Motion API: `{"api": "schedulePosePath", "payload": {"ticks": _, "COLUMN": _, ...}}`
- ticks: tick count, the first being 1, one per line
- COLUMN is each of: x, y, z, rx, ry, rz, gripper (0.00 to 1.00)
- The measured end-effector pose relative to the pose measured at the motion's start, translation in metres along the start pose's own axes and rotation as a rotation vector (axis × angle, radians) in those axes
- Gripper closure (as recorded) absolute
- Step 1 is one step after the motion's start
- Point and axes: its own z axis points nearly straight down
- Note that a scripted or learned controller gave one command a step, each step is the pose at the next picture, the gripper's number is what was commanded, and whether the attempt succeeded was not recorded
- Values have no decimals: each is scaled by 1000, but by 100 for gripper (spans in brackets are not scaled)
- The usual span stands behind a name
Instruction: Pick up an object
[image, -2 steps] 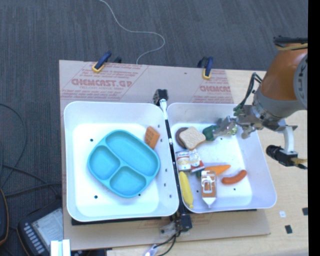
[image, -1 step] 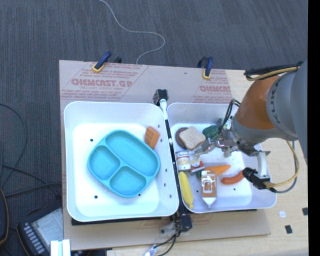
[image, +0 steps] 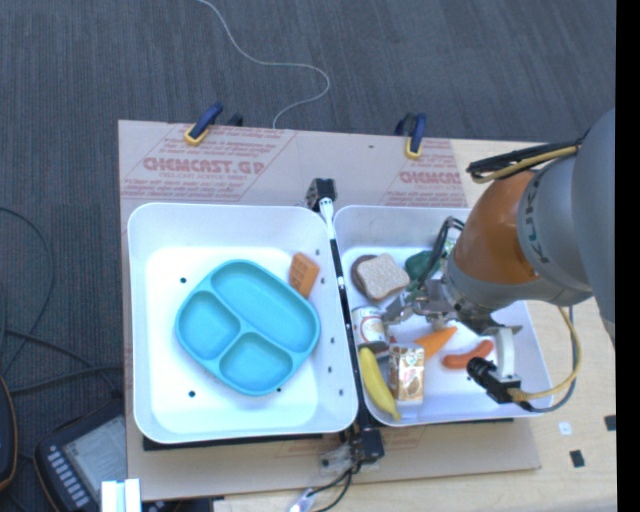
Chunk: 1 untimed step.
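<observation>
The gripper (image: 408, 305), finger state untellable, hung over the right white bin (image: 540, 385); beside it, the yellow curved banana (image: 376, 380) lay lengthwise along the bin's left wall.

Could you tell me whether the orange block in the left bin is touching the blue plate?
Cannot tell. In the camera view the orange block sits right at the blue plate's upper right rim, with no clear gap or contact visible.

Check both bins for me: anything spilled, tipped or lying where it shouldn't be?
Nothing spilled or broken. One oddity: a small orange block lies alone in the left bin, beside the blue divided plate rather than in a compartment. The other items sit crowded in the right bin.
</observation>
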Motion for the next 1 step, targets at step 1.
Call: {"api": "schedulePosePath", "payload": {"ticks": 1, "x": 1, "y": 1, "z": -10, "rx": -2, "ry": 2, "rz": 0, "gripper": 100}}
